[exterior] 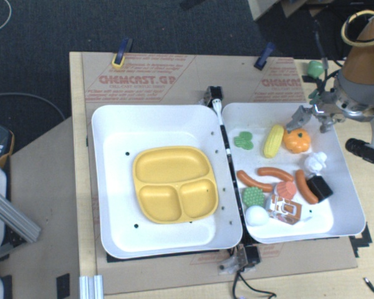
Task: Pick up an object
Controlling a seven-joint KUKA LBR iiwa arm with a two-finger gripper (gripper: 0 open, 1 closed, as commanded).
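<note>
Orange toy fruit (297, 141) just below the end effector (310, 118), right bin (349, 185).

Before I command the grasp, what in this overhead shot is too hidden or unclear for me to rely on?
- Gripper: small and blurred above the right bin; finger state unreadable.
- Orange fruit: whether the gripper touches it is undecidable from this slant.
- Clear-wrapped item: transparent, overlapping its neighbours; identity unclear.
- Arm: cut off by the frame's right edge.
- White lump: too small to identify.
</note>
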